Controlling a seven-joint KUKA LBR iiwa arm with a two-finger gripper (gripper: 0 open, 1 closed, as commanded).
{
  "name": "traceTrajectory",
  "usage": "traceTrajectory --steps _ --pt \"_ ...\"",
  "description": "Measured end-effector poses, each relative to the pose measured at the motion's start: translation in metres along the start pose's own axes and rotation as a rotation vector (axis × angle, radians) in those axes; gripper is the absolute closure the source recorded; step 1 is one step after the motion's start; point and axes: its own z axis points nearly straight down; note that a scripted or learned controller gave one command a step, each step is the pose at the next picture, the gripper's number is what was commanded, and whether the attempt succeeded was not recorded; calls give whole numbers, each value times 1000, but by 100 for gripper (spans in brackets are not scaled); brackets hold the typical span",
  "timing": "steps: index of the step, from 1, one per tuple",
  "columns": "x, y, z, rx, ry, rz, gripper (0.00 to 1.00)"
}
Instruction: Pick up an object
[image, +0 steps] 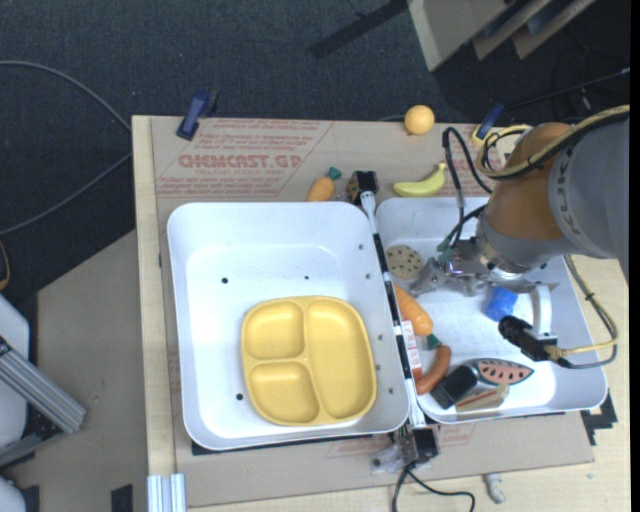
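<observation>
My gripper (452, 274) is low inside the right bin (575, 395), near its left half, at the end of the grey arm with the orange band (520, 195). Just left of it lies a round brown perforated disc (405, 261). An orange carrot (414, 311) lies below the disc against the bin's left wall. A blue object (500, 301) sits just right of the gripper. Nearer the front are a red-orange sausage-shaped piece (433, 368), a black block (459, 385) and a watermelon slice (503, 372). Nothing is visibly held.
The left bin (200, 250) holds a yellow divided plate (307, 358). Behind the bins on the cardboard lie a banana (420, 183), an orange ball (420, 119), a small carrot (322, 187) and a black item (363, 183). Cables run along the right bin's right side.
</observation>
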Motion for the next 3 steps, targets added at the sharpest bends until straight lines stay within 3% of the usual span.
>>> traceTrajectory --steps 1,2,3 --pt "-86 -18 -28 -2 5 -4 0" --pt "-121 -45 -27 -1 1 -2 0" --pt "-116 -11 0 1 10 -6 0"
